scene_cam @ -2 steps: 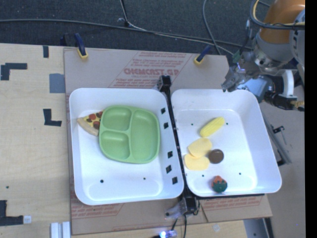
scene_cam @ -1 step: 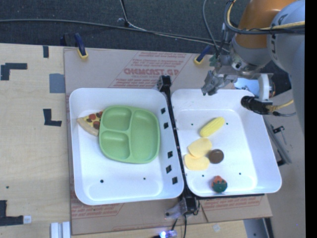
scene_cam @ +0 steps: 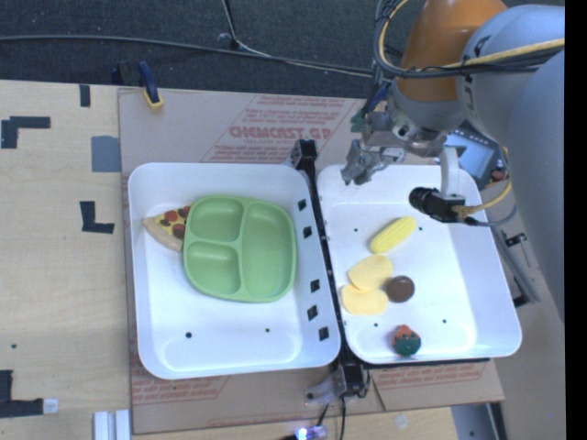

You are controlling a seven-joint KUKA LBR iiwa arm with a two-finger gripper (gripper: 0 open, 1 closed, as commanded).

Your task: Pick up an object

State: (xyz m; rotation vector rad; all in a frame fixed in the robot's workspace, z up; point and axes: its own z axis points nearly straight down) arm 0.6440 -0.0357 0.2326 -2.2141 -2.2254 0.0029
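Observation:
My gripper (scene_cam: 360, 170) hangs over the far left corner of the right bin (scene_cam: 463, 273), with nothing visible between its fingers. In that bin lie a yellow corn cob (scene_cam: 393, 234), two pale yellow pieces (scene_cam: 368, 285) overlapping each other, a brown round piece (scene_cam: 400, 289) and a small red and green item (scene_cam: 405, 341) near the front edge. The corn cob is the closest of these, a little below and to the right of the gripper.
The left bin (scene_cam: 165, 342) holds a green divided plate (scene_cam: 240, 247) with a pizza slice (scene_cam: 167, 226) tucked at its left edge. A black divider strip (scene_cam: 316, 246) runs between the bins. The arm's grey body and orange band (scene_cam: 449, 26) fill the upper right.

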